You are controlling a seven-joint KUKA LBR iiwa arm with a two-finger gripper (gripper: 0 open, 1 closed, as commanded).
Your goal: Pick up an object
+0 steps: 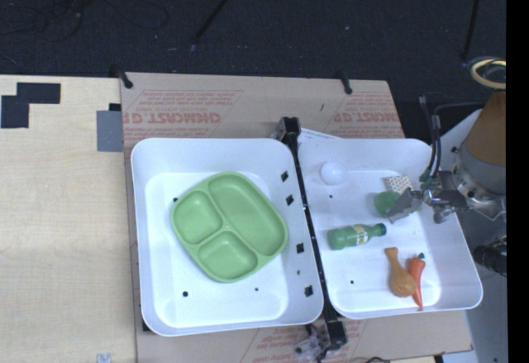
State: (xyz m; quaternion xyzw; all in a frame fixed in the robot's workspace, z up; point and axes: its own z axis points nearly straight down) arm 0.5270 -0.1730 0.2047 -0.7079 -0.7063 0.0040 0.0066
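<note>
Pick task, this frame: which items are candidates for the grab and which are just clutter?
In play:
gripper, low in the right bin
dark green object beside it
green bottle
white ball
toy carrot
tan drumstick-shaped toy

Just lying about:
green divided plate in the left bin
cardboard sheet under the bins

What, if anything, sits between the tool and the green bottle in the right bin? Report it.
Nothing visible blocks it. The tool hangs over the right bin, by a small green object. The green bottle lies on its side just below and to the view's left of it, with bare bin floor around it; the white ball and carrot lie apart.
</note>
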